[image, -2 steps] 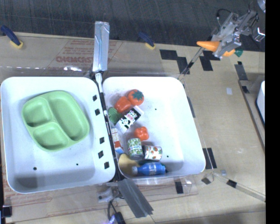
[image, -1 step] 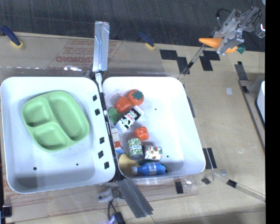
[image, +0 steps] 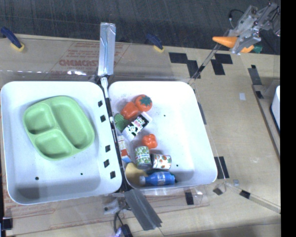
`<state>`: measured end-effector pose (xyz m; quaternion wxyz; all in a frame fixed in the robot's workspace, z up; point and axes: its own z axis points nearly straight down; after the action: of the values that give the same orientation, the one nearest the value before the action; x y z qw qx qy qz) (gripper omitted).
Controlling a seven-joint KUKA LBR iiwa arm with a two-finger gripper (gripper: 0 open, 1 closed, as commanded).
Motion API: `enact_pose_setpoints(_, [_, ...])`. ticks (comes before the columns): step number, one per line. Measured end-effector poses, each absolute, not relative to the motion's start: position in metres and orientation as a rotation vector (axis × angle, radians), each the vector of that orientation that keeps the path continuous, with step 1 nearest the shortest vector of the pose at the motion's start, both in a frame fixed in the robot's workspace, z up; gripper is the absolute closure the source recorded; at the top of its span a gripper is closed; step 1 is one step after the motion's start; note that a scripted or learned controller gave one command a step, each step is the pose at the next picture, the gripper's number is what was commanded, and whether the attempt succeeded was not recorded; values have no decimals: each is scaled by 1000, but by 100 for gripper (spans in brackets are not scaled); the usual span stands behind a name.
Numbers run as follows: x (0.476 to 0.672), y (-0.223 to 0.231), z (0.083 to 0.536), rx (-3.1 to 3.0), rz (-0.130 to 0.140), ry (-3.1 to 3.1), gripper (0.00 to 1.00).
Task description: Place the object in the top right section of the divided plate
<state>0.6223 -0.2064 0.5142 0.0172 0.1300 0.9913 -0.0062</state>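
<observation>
The green divided plate (image: 59,127) lies in the left white bin (image: 19,181), with two small sections on its left and one large section on its right. My gripper (image: 240,36) is high at the top right, outside both bins and over the bench's far edge. An orange carrot-like toy (image: 224,41) sticks out to the left from between its fingers, with a bit of green (image: 256,48) on the other side. The gripper is far from the plate.
The right white bin (image: 187,132) holds several toys along its left side: a red tomato-like piece (image: 138,105), a cow-patterned carton (image: 137,125), a small red fruit (image: 149,141), two cans (image: 143,156), and a blue bottle (image: 158,179).
</observation>
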Motion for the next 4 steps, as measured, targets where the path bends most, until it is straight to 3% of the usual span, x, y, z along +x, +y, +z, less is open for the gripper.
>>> enact_pose_setpoints(4, [626,-204,561,387,-28,3057,100])
